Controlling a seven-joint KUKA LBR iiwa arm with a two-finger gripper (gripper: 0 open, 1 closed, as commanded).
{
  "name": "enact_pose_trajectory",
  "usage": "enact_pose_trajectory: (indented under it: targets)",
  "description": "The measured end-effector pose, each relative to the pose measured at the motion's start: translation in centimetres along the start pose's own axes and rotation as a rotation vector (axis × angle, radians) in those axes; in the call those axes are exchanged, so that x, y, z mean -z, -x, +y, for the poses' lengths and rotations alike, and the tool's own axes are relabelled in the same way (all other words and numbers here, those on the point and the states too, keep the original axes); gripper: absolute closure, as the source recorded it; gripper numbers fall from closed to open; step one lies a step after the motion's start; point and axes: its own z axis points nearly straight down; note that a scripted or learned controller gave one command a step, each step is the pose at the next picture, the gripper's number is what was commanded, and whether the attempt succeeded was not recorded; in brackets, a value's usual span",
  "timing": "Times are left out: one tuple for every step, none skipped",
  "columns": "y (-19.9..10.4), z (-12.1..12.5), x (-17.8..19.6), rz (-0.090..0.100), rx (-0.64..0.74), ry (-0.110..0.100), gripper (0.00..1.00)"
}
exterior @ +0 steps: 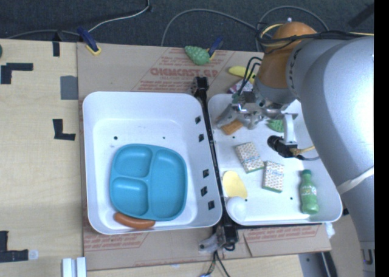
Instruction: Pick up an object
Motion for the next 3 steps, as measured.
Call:
enact_pose_trajectory:
  targets:
    - [0.07, 0.77, -0.02, 0.0, 0.0, -0.001, 0.0]
    - [0.13, 0.77, -0.02, -0.001, 0.0, 0.0, 0.0]
    - [0.39, 0.77, 0.0, -0.001, 0.0, 0.0, 0.0]
